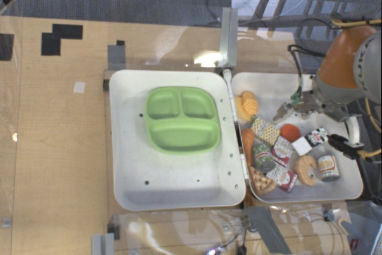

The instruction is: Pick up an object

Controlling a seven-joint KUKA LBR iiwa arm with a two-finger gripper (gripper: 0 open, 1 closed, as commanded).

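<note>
Occupying the left bin (128,188), a green three-compartment plate (182,119) lies flat near the centre. Right bin (352,188): cluttered pick items. Yellow corn-like piece (247,106) by the dividing wall; orange carrot-like piece (248,143) below it; checkered packet (264,129) and printed packets (276,167) touching; red ball (290,132) mid-bin; pale pastry (307,169) just beside a small can (327,168). End effector (292,106) sits above the ball, two fingers spread apart, nothing between them. Grey arm (352,68) enters from the right.
</note>
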